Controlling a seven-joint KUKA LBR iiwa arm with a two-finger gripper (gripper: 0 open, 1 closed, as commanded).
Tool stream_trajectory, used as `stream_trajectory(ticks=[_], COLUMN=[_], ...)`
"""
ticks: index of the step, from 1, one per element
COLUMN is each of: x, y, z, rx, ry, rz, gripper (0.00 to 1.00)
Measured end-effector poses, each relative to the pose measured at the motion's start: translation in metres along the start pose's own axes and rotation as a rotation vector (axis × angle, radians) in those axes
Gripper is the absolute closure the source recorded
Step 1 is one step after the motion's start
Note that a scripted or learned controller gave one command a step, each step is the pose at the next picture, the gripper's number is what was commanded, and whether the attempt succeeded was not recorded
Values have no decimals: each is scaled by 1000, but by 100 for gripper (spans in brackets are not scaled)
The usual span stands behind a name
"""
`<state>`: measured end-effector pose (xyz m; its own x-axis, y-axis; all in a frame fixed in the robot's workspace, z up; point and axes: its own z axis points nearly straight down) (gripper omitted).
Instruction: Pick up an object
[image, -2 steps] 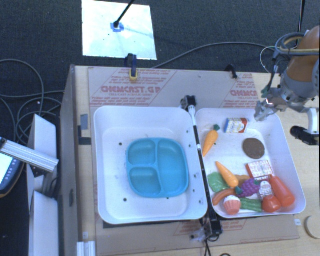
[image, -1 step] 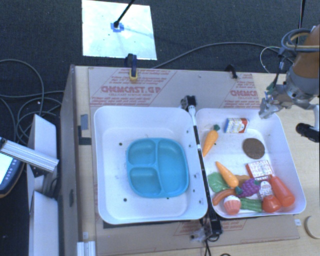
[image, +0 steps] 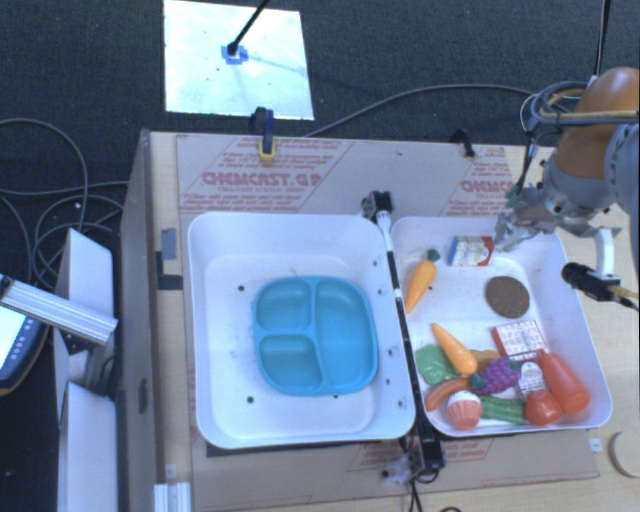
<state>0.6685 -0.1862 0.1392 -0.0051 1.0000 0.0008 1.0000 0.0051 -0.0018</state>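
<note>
Figure. Task stage and object count, near to far. Nothing is lifted yet; the pick looks barely begun, with approach, grasp and lift all left.

Right bin (image: 590, 345), near edge: one cupcake (image: 463, 408), one green vegetable (image: 503, 408), one red bottle (image: 565, 383), one purple grape bunch (image: 497, 376). Mid-bin: two carrots, one (image: 453, 348) nearer and one (image: 421, 281) by the left wall; one printed box (image: 518, 340); one brown disc (image: 507, 296). Far edge: one small carton (image: 468, 251), the likeliest target.

Gripper (image: 508, 236) hangs just beside that carton, over the far right corner; finger state cannot be judged.

Left bin (image: 215, 300): one blue divided plate (image: 314, 333), centred.
</note>
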Motion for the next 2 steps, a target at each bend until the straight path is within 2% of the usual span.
stream_trajectory(ticks=[1,2], x=[-7,-21], y=[1,-10], z=[-51,-79], rx=[-4,-3], ry=[-2,-2], rz=[2,3], gripper=[100,100])
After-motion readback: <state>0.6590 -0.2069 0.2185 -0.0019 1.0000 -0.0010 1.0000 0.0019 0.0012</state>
